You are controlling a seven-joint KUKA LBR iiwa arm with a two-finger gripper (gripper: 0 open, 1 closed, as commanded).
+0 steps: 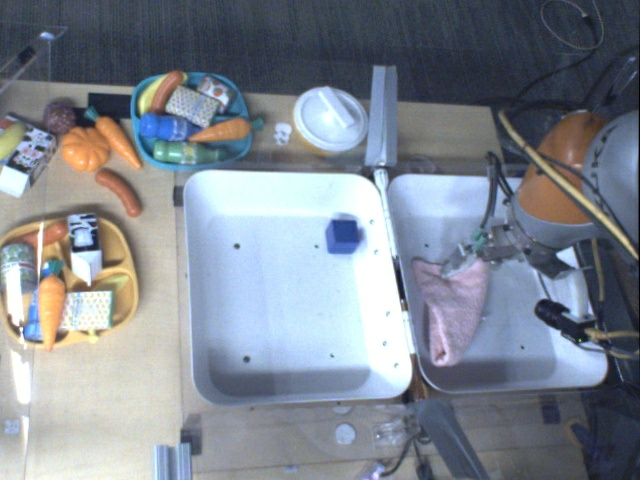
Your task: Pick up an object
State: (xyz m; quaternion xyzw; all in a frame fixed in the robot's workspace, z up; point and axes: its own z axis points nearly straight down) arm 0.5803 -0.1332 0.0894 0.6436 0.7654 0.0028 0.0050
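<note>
- A grey robot arm with an orange band [560, 183] is seen reaching in from the right over the right-hand shallow white bin [520, 368], its gripper [470, 251] lowered to the upper edge of a crumpled pink cloth [450, 308].
- The gripper is set against the top corner of the cloth; whether the cloth is actually pinched cannot be told from this slanted overhead view, so a grasp is not claimed.
- The cloth is draped down the left part of the right bin, close to the dividing wall, its upper corner apparently drawn up toward the gripper, which would suit a lift by the corner.
- A small blue cube [343, 235] is left alone in the left-hand white bin [250, 368], well apart from the arm, and appears not to be the target here.
- Toy vegetables and boxes are kept outside the bins on the wooden counter [150, 368], in a blue bowl [190, 118] and a yellow tray [70, 278]; a white lidded tub [330, 118] is parked behind the bins.
</note>
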